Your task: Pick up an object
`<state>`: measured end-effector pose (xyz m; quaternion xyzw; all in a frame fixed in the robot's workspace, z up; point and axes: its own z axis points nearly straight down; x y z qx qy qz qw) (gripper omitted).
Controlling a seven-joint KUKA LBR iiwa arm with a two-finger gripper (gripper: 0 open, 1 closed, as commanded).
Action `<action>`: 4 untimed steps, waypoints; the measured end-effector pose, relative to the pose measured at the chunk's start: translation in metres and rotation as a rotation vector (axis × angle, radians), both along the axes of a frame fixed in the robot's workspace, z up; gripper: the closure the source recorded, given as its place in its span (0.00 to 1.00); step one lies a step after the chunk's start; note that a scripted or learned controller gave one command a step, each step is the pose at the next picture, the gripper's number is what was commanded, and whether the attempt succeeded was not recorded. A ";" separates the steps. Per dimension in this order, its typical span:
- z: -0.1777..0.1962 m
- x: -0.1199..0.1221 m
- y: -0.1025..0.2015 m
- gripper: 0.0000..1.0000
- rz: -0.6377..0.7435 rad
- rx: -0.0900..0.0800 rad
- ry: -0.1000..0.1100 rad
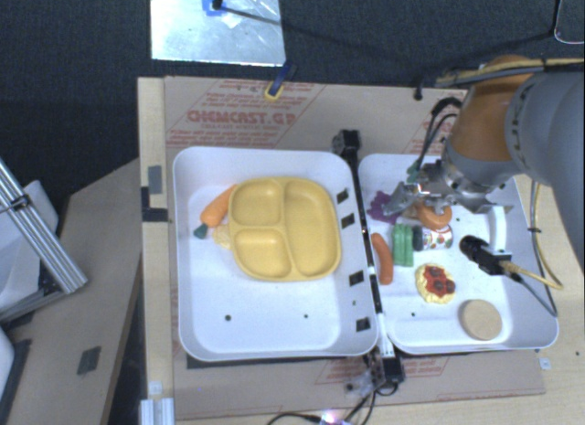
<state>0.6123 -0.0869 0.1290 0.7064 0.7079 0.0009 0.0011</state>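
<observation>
**A:** Left bin [196, 323], contents?

**B:** Item 1: carrot [218, 206], far left of the gripper [416, 196]. It touches item 2, a yellow divided plate [279, 229].

**A:** Right bin [420, 327]?

**B:** Item 3: purple piece [379, 204], just left of the gripper.
Item 4: red sausage [382, 259], near side, left of it.
Item 5: green piece [403, 245], near side.
Item 6: orange piece [434, 216], just right of the gripper, partly under the wrist.
Item 7: round biscuit [481, 319], well apart to the right.

**A:** Gripper's hold?

**B:** Low among items 3, 5 and 6. Whether it grips anything, I can't make out.

A purple toy [381, 204] lies in the right bin [411, 320].
</observation>
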 end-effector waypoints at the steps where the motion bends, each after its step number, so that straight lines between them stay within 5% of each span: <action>1: -0.017 0.002 0.000 0.00 -0.001 -0.001 -0.005; 2: -0.007 0.002 -0.001 1.00 -0.002 -0.002 -0.005; 4: 0.091 0.005 0.004 1.00 0.003 0.000 -0.005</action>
